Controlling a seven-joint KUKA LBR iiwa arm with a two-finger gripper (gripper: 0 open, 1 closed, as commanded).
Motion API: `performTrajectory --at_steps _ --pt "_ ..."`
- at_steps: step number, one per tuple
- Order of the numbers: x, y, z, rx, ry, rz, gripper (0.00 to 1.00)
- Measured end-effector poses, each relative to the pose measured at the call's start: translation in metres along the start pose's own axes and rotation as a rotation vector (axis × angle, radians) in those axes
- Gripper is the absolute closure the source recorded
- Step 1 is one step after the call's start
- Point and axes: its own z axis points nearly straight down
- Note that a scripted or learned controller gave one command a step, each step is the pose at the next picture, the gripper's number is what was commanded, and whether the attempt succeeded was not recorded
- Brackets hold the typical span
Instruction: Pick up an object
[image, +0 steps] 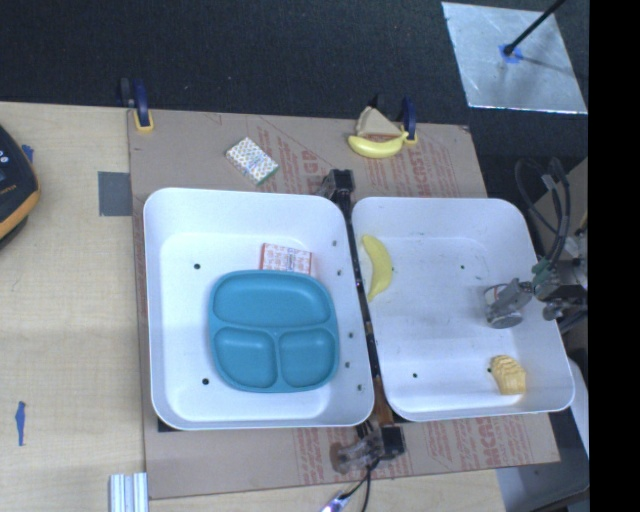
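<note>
The right bin (450, 400) holds a yellow banana (376, 265) lying against its left wall and a small yellow ridged object (508, 374) near its front right corner. In the left bin (165, 300) a blue divided plate (273, 330) takes up the middle, with a red and white packet (287, 259) just behind it. My gripper (503, 305) hangs low over the right side of the right bin, a little behind the ridged object and well to the right of the banana. Nothing shows in its grasp.
On the cardboard behind the bins lie a second banana with a wedge-shaped toy (378, 135) and a patterned square packet (251, 160). A yellow and black device (12, 190) sits at the far left edge. Cables (550, 190) hang at the right.
</note>
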Motion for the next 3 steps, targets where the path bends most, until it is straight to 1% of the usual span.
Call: performTrajectory --at_steps 1,2,3 --pt "-0.029 0.068 0.138 0.002 0.000 -0.002 0.00" --pt "-0.030 0.069 0.126 0.000 -0.003 -0.005 1.00" --pt "0.042 0.136 0.136 -0.001 0.000 -0.003 1.00"
